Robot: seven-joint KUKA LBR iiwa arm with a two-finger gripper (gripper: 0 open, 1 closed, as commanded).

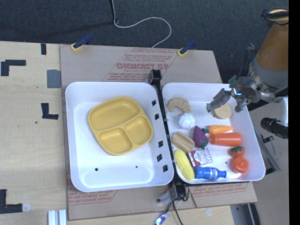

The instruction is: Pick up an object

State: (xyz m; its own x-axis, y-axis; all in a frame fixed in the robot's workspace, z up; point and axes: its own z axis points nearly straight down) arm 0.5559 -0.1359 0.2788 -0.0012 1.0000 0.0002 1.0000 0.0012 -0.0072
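Near edge of the right bin [257,139]: blue bottle [210,174] lying crosswise, corn cob [183,164] beside it at 9 o'clock, tomato [239,164] at its 2 o'clock. Mid bin: orange carrot [226,138] with long axis running 9-to-3, purple item [200,136] touching its left end, bread roll [183,141] further to 9. Far part: white ball [186,121], croissant [178,105], and a tan round disc [223,111]. Claw [229,101] sits over the far right corner, fingers spread apart, nothing between them. Key relation: disc lies right under the claw, slightly toward 7 o'clock, partly hidden by one finger; likely the pick target, mostly a straight drop. Carrot is next closest, at 6 o'clock from the claw. Left bin [75,125] carries a yellow divided tray [120,124], well apart at 9 o'clock. Both bins rest on the surface [28,125].
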